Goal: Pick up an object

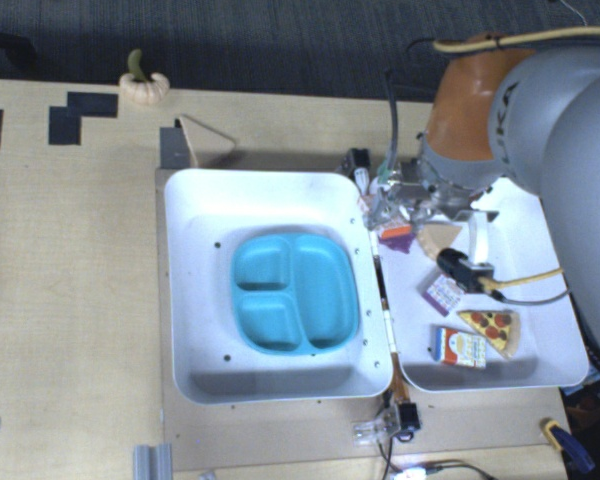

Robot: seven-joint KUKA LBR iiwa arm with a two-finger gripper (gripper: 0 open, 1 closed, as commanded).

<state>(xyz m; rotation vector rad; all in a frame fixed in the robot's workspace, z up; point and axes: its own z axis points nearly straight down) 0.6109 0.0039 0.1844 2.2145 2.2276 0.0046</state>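
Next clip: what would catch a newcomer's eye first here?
Probably the bright blue divided plate lying in the middle of the left bin. Next, the big grey arm with its orange band reaching in from the right, its gripper at the far left corner of the right bin. Near it lie small toys, among them a pizza slice and a small carton.

Single fixed camera looking down at a slant on the desk from above, at moderate range. It is taking in both white bins: left bin, right bin. Arm is entering from the right edge.
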